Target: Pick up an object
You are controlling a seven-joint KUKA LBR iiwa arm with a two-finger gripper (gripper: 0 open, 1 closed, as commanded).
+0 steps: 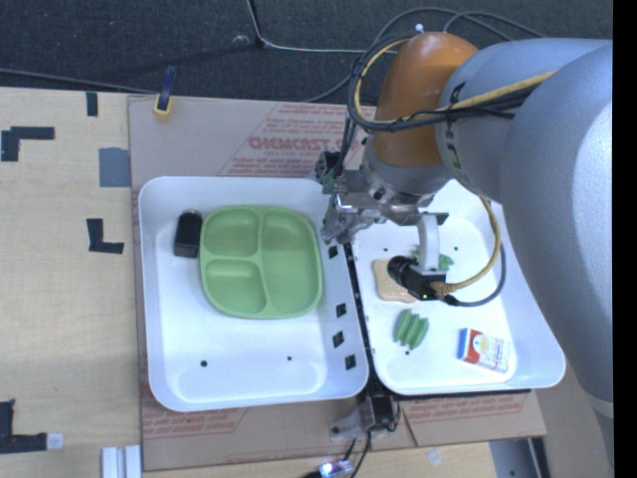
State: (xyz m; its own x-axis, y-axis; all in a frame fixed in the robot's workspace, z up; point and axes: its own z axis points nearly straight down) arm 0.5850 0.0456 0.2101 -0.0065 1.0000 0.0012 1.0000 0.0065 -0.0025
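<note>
Judging by the gripper [343, 217] poised right above the wall shared by the left bin [239, 371] and the right bin [448, 366], risks landing on that wall or on the raised rim of the green plate [261, 262] instead of on anything graspable, then closing on air. Cannot tell the degree of opening; shows no hold on anything. Could also slip off the plate, seemingly too wide and flat for a pinch, or shove it against the black block [188, 234] just beside its left edge. Found in the left bin: that plate, near the middle, and the black block. Found in the right bin: a tan slab [386, 285] nearest the gripper, a green pod [410, 329] just below the slab, and a small printed box [484, 350] toward the lower right corner, each apart from the others. Likeliest pick, at a guess: the tan slab.
</note>
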